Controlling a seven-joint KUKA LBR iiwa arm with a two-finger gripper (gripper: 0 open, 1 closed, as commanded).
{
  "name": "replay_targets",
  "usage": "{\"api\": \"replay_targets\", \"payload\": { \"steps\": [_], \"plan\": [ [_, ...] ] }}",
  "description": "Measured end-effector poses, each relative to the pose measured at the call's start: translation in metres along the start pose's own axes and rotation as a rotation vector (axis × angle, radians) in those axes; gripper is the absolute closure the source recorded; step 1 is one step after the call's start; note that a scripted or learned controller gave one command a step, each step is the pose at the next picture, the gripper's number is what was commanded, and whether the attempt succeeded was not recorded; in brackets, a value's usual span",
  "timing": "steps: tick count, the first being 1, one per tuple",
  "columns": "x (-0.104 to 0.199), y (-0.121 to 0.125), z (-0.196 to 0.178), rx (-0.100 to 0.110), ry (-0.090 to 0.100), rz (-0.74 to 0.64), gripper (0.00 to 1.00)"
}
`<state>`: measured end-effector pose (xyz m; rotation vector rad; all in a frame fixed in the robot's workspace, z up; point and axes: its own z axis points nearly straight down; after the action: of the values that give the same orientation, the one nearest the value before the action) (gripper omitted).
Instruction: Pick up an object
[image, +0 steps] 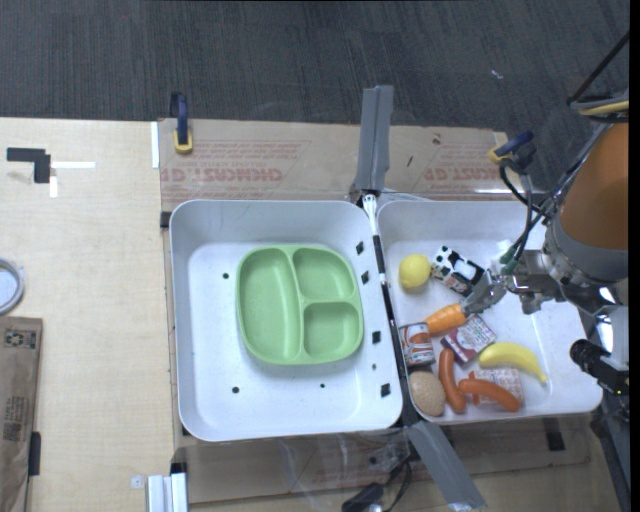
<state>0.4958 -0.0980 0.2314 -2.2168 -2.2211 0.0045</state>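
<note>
Hotdogs (478, 391) and egg (427, 393) lie below carrot (446, 318). Carrot sits just left of gripper (487, 292), tip touching; lemon (414, 271) above-left, banana (514, 359) below-right. Finger state: cannot tell. Right bin (560, 400).

The bench is viewed from one fixed camera set above it, angled down at a slant, so that the left bin (190, 300) and right bin (560, 405) are both taken in, with the arm (600, 200) entering from the right.
</note>
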Motion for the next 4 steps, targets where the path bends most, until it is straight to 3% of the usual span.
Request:
{"api": "replay_targets", "payload": {
  "steps": [1, 2, 3, 4],
  "plan": [
    [-0.057, -0.017, -0.001, -0.004, -0.001, -0.085, 0.0],
    [-0.042, -0.002, 0.126, -0.002, 0.0, -0.276, 0.0],
    [-0.018, 0.048, 0.139, -0.005, -0.002, -0.26, 0.0],
    [-0.033, 0.039, 0.051, -0.004, -0.001, -0.287, 0.0]
  ]
}}
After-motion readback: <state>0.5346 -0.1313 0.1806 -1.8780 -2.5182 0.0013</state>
